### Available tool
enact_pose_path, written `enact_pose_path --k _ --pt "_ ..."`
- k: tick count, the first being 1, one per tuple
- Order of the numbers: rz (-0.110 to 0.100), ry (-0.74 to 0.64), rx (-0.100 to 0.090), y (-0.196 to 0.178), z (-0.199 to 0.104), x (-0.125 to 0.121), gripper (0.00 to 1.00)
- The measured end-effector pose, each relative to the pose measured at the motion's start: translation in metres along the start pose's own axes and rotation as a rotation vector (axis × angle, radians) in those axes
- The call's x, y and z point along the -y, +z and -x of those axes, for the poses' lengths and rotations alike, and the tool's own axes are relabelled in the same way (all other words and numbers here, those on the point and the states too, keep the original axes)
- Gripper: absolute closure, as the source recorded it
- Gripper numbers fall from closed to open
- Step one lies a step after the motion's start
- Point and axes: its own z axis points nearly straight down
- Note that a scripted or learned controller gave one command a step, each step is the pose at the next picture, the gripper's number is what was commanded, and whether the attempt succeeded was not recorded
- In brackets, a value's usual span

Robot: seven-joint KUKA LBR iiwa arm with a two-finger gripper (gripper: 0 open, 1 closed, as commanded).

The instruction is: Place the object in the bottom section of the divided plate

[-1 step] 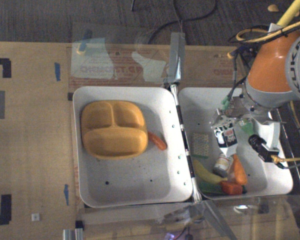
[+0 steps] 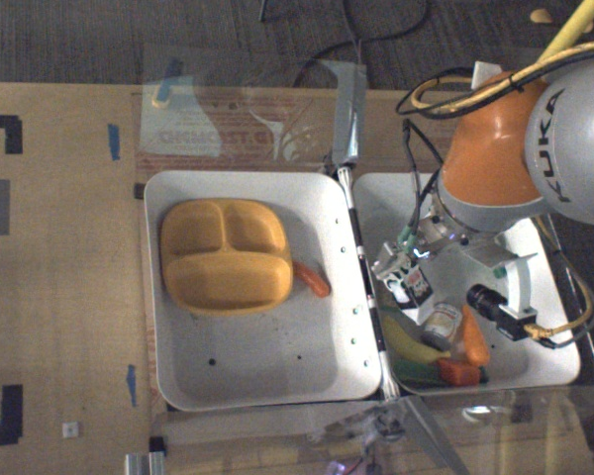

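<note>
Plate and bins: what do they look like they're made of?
Plate: likely moulded plastic, matte yellow-orange, with soft rounded dividers and no sharp glare. Left bin and right bin: probably plastic or coated metal, smooth white with a slight sheen; can't tell which.

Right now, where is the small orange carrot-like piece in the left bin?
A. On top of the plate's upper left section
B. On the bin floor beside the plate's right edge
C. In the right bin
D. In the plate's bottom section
B: the orange piece lies on the left bin floor against the right edge of the divided plate, outside every section.
</note>
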Motion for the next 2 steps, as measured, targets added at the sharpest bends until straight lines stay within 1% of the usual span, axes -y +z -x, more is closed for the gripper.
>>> enact_pose_path --k 1,2 --pt "0.007 -0.148 0.006 -0.009 -0.039 -0.030 1.00" --pt "0.006 -0.455 0.004 -0.001 -0.079 -0.081 1.00"
